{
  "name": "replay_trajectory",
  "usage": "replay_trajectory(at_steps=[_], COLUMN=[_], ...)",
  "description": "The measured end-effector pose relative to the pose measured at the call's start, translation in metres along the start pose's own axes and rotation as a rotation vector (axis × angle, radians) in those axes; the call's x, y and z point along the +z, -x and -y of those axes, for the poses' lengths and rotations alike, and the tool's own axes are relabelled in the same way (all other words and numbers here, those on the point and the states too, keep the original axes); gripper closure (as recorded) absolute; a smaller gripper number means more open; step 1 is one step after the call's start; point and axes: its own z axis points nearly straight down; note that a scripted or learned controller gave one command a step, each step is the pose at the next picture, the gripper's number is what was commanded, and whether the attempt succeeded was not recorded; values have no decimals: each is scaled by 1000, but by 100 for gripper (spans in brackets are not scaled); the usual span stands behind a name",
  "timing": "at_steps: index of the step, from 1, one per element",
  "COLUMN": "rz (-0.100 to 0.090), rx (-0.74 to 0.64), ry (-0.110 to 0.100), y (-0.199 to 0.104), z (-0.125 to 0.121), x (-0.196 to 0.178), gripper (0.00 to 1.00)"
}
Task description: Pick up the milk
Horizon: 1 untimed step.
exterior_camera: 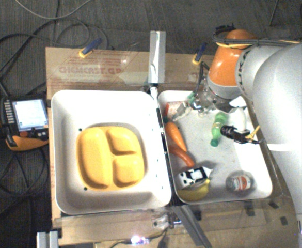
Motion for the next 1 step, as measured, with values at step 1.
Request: replay_trajectory(at_steps=[1], rz=[0], rx=[0], ry=[0], y=[0], z=[0], x=[0], gripper=[0])
